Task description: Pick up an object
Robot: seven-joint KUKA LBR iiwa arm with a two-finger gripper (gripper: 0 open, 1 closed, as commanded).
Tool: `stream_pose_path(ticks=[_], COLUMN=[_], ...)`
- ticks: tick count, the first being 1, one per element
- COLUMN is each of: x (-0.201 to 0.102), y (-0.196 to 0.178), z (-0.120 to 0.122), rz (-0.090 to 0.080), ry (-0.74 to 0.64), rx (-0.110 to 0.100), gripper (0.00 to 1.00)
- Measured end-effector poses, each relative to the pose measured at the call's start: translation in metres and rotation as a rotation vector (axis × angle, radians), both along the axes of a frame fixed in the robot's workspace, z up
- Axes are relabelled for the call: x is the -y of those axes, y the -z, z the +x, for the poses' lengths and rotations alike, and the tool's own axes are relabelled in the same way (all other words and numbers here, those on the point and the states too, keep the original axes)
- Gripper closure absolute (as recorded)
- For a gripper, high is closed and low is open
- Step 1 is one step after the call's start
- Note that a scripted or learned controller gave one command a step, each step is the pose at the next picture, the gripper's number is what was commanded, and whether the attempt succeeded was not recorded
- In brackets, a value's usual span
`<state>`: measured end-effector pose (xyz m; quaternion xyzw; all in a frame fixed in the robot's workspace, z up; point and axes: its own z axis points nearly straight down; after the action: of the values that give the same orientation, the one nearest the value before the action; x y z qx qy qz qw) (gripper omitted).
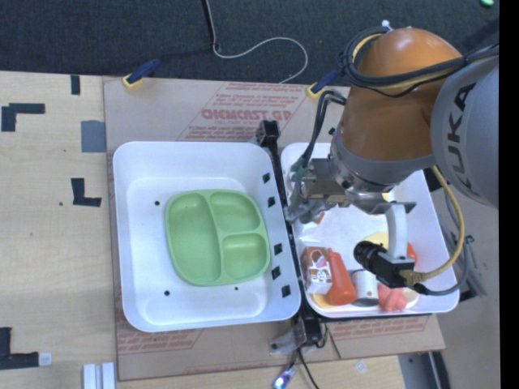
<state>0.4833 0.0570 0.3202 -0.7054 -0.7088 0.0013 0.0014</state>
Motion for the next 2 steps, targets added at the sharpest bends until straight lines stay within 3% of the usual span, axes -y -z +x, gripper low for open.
stream_pose_path(ticks=[1, 2], x=[-0.041, -0.034], y=[-0.038, -0.063], z=[0.000, 0.000], rz=[0.002, 0.000], ry=[-0.002, 0.002], rx=[0.005, 0.004], gripper=[1.00, 1.00])
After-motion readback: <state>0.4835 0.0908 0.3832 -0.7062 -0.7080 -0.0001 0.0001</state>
